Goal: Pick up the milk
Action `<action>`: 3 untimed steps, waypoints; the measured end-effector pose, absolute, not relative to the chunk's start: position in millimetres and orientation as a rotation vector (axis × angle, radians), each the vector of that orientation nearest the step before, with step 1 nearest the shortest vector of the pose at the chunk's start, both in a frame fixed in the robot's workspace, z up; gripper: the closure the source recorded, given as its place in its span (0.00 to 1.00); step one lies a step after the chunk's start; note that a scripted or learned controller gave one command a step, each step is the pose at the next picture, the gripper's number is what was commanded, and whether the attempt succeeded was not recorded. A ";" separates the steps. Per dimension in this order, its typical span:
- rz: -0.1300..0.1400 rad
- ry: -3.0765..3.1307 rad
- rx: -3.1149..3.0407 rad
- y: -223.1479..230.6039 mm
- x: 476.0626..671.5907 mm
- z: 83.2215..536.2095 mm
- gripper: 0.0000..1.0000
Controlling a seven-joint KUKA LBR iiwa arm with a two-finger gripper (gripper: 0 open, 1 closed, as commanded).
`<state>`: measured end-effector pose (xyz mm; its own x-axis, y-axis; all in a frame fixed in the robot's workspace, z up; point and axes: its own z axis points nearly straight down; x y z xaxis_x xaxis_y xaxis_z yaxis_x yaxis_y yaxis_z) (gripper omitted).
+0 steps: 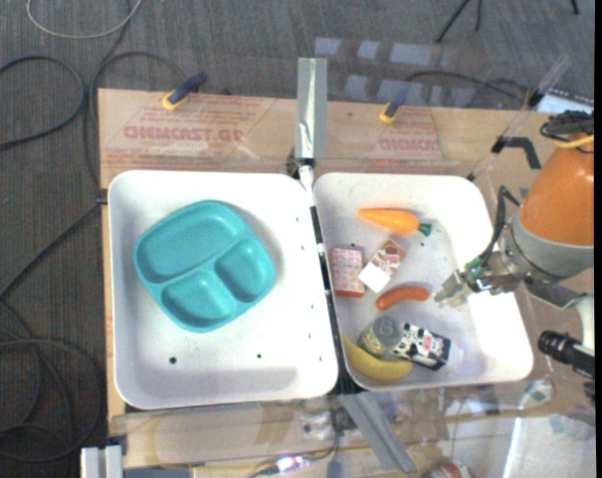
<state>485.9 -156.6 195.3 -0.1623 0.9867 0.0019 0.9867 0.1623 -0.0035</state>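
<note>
As I view the bench from above, the left shallow white bin (131, 366) carries a teal three-compartment plastic tray (205, 263). I see the right shallow white bin (490, 352) holding a yellow banana (373, 362), an orange carrot (388, 219), a red sausage (403, 295) and a small white-and-red milk carton (384, 264), which lies mid-bin between carrot and sausage. The grey two-finger gripper (454, 293) sits just right of the sausage, apart from the carton; I cannot tell its finger state.

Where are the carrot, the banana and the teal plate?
carrot (388, 220): camera view, middle of its orange body.
banana (372, 365): camera view, middle of its yellow curve.
teal plate (171, 252): camera view, floor of its large upper compartment.
</note>
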 end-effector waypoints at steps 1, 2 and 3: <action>0.002 -2.447 -1.966 -141.6 484.0 221.2 1.00; 0.004 -2.607 -1.748 -135.2 483.8 222.9 1.00; 0.002 -2.682 -1.634 -169.2 484.5 283.6 1.00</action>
<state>484.5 -169.2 283.6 -0.4586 0.8887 -0.0003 0.8887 0.4586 -0.0015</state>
